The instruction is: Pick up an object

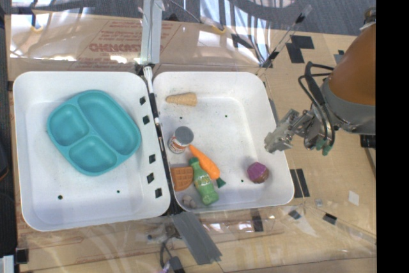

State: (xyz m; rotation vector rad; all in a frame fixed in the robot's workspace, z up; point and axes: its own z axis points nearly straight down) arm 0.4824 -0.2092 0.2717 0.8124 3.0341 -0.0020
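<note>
My gripper (279, 139) hangs at the right rim of the right bin (239, 89), above and to the right of a purple round object (257, 171). Nothing shows between its fingers. In the right bin lie a tan cone-shaped piece (182, 98), a small can with a grey lid (181, 139), an orange carrot (205, 162), a green bottle (204, 183) and a waffle-like brown piece (181, 178). These sit mostly along the bin's left and front side.
The left bin (38, 195) holds a teal divided plate (93, 131). A clear plastic wall stands behind both bins. A grey strip (197, 238) lies on the bench in front. The arm's orange band (356, 70) is at the right.
</note>
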